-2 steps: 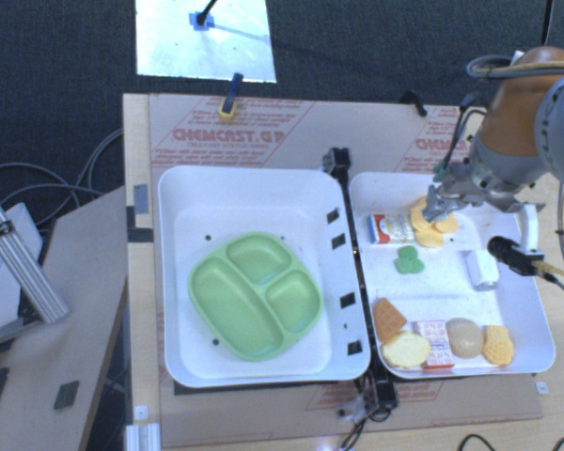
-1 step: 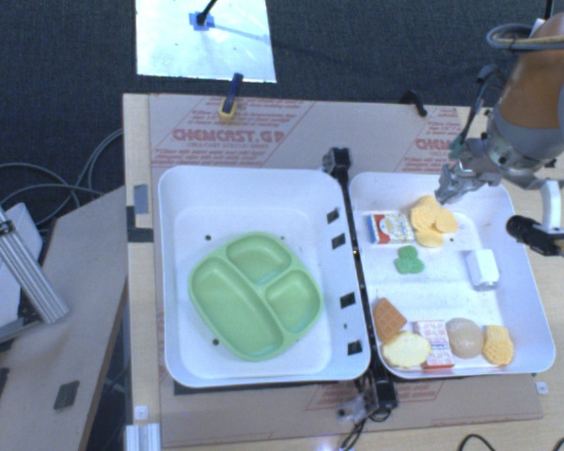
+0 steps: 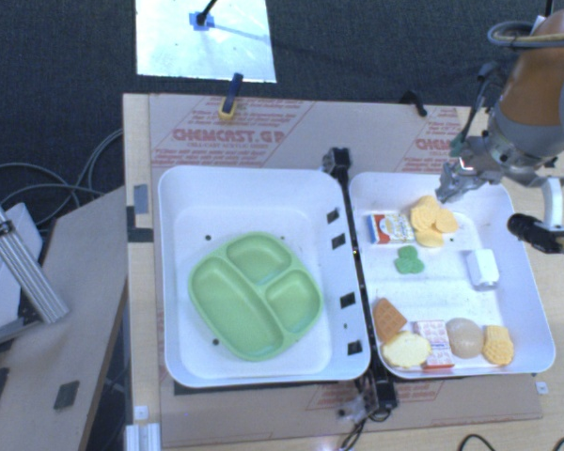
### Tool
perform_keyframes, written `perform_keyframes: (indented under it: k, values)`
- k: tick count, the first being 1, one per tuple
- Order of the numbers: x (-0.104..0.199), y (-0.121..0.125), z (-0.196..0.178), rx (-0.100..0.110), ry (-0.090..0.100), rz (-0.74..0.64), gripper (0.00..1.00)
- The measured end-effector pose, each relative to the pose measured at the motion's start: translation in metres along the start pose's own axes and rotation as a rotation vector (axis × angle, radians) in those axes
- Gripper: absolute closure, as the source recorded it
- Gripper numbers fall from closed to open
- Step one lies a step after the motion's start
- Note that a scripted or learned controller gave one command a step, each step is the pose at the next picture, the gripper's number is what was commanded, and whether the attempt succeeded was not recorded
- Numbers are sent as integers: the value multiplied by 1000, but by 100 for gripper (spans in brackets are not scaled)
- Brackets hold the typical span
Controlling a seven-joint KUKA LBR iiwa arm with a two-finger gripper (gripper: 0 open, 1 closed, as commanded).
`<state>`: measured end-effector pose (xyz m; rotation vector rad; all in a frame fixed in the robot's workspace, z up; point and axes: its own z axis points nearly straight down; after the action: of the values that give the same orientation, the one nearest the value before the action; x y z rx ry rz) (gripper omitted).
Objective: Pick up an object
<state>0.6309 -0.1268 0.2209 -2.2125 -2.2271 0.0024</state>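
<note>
A: Bench surface is sitting pale under two shallow white bins side by side. Nearest the camera, along the right bin's [image 3: 531,322] front edge, small food pieces are lying in a row: a brown cracker [image 3: 389,318], a yellow bun [image 3: 406,349], a pale round piece [image 3: 464,337], a yellow waffle [image 3: 497,344].

B: And the left bin [image 3: 183,205]?

A: It is carrying a green divided plate [image 3: 255,295] and nothing else that I can make out.

B: Moving back?

A: Mid-bin, a green piece [image 3: 410,262] and a white block [image 3: 482,268] are lying apart. Behind them, yellow round pieces [image 3: 432,220] are resting beside a small red-and-white packet [image 3: 388,226].

B: Where is the arm?

A: The gripper [image 3: 452,184] is hanging at the far right, tips pointing down just behind the yellow round pieces, near them. Whether the tips are parted or closed I cannot tell, and I am seeing nothing in them.

B: Progress?

A: By my reading, early. Every piece is lying on the bin floor; nothing is lifted. The descent, the closing and the lift are all remaining, and the yellow pieces are looking like the likeliest target.
</note>
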Motion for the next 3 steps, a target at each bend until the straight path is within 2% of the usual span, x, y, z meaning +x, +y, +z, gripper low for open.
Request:
perform_keyframes:
  k: [2,3]
  values:
    - [117,-15,-7,2,2,-4,100]
    - [151,-9,11,3,0,-2,100]
